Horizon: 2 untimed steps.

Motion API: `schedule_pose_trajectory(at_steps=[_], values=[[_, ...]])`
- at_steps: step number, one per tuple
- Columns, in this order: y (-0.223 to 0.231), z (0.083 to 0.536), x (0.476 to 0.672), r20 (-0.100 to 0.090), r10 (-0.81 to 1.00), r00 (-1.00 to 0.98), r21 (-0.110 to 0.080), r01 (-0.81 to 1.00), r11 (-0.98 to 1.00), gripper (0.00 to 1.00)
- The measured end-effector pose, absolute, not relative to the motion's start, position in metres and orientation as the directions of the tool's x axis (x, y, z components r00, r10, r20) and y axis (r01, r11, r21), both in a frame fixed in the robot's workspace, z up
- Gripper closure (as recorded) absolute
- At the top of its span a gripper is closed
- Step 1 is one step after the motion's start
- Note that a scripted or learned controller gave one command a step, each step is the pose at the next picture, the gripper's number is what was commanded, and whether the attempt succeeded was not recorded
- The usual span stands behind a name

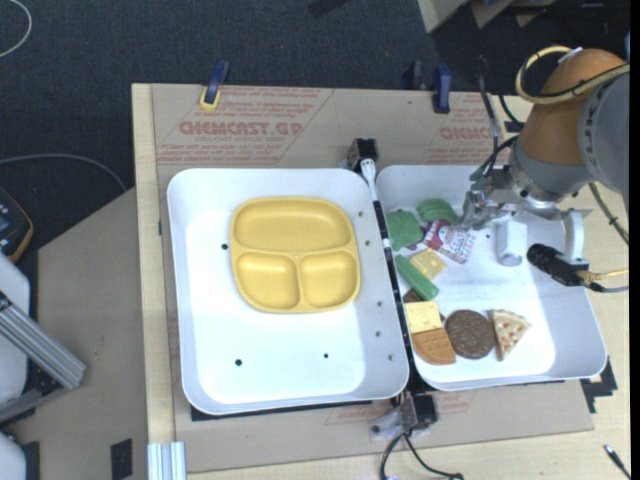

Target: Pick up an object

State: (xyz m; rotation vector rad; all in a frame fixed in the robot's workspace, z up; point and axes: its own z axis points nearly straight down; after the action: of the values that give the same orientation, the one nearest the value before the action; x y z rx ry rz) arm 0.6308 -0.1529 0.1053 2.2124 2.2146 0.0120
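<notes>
A: End effector (478, 211) low in the right bin (560, 358), touching the red-and-white packet (449, 241); can't tell its grip state.

B: Handling?

A: Packet looks light, thin, crinkly, likely slippery. Pinch across its short width. Long axis slants from the end effector down-left toward the green pieces (410, 230).

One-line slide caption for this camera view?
Gripper low over toy food in the right bin; yellow tray in the left bin.

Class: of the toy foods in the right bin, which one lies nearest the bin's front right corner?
The pizza slice: a triangular wedge with red spots, lying right of the round brown cookie.
</notes>
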Motion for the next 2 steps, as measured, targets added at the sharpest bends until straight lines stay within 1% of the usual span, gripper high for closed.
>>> schedule_pose_trajectory(at_steps=[1,2], values=[[-0.153,0.164,0.623,-0.002,1.0,0.0,0.007,1.0,0.0,1.0],[-0.153,0.209,0.621,-0.002,1.0,-0.001,0.008,1.0,0.001,1.0]])
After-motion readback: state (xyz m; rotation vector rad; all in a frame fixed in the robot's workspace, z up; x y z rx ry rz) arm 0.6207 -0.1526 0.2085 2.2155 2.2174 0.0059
